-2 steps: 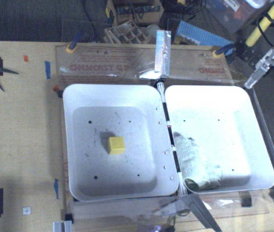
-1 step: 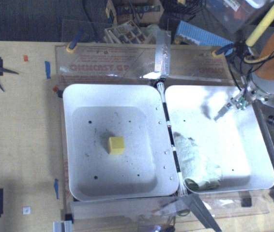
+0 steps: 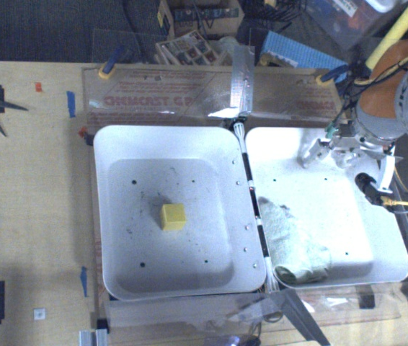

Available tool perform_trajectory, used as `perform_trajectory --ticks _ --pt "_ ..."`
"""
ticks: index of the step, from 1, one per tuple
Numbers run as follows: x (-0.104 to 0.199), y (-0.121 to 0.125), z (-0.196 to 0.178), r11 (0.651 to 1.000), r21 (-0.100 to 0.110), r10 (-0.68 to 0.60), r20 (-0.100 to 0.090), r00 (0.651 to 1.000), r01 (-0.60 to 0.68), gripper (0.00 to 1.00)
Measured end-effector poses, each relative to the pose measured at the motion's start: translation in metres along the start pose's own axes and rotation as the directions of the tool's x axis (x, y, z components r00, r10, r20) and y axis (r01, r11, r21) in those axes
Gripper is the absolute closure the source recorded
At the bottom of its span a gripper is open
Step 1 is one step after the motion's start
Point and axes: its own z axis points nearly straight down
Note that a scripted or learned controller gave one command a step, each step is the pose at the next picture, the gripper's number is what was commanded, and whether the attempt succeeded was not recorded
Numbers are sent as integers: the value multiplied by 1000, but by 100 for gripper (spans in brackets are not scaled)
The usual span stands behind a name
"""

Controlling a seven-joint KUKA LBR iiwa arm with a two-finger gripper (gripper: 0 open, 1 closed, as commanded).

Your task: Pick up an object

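Here, wooden bench (image 3: pixel 31 193), two white bins (image 3: pixel 117 157), cluttered shelving behind (image 3: pixel 197 13)

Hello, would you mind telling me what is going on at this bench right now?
A robot arm is set to pick up an object from two white bins. Its gripper hangs over the back of the right bin. A yellow block lies in the left bin, and a crumpled grey cloth lies in the right one.

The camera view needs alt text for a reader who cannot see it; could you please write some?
A robot arm's gripper hangs over the far part of the right bin, with nothing seen between its fingers. A crumpled pale cloth lies along that bin's left side, and a small yellow block sits near the middle of the left bin.
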Motion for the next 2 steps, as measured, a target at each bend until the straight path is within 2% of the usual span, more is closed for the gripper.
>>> perform_trajectory --ticks 1,2 --pt "2 3 -13 1000 -7 -4 2 1000 4 100" --pt "1 4 -25 1000 -12 -6 5 1000 6 100"
